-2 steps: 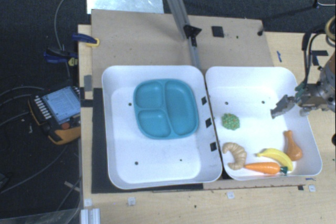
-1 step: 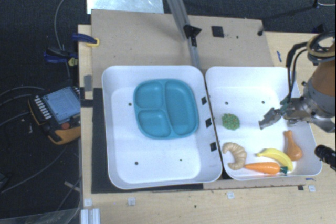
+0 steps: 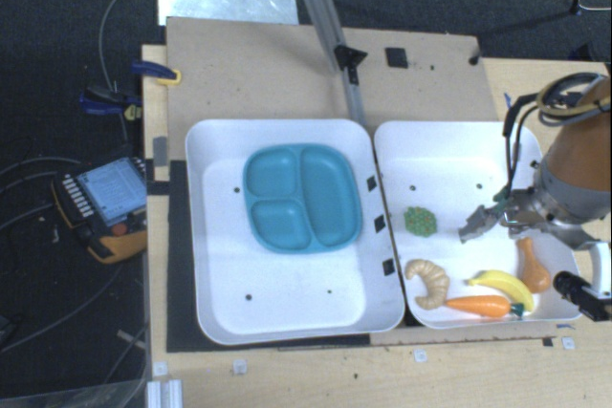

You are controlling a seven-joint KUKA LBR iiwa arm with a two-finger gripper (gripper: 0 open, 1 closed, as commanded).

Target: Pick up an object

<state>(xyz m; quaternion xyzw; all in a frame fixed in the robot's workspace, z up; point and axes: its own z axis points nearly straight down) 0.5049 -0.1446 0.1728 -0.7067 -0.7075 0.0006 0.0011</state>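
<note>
The right bin (image 3: 430, 148) holds a green broccoli piece (image 3: 420, 222), a tan croissant (image 3: 429, 282), a yellow banana (image 3: 502, 286), an orange carrot (image 3: 478, 306) and a brown drumstick-like piece (image 3: 532, 267). My gripper (image 3: 477, 225) hangs over the right bin, right of the broccoli and above the banana. Its dark fingertip points left toward the broccoli with a gap between them. Nothing shows between its fingers.
The left bin (image 3: 220, 301) holds a blue divided plate (image 3: 302, 198). A metal pole (image 3: 320, 5) slants across the back board. Cables and a handheld pendant (image 3: 103, 205) lie left of the bench. The arm's orange band (image 3: 583, 158) is at the right edge.
</note>
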